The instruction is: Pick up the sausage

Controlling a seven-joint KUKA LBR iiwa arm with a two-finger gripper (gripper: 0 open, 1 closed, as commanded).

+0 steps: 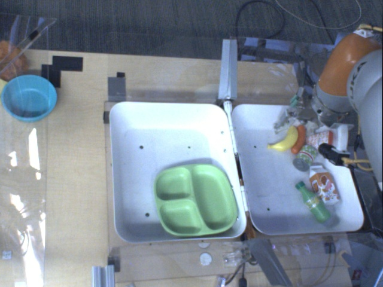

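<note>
The sausage is a short red-orange piece lying in the right bin, near its far right part. It rests against a yellow banana on its left. My gripper hangs just beyond the sausage, over the far edge of the bin and close above it. The grey arm with its orange band comes in from the right. Nothing shows held in the gripper.
A small can, a red and white carton and a green bottle lie in front of the sausage. A white and red packet sits to its right. The left bin holds a green divided plate. A blue bowl stands far left.
</note>
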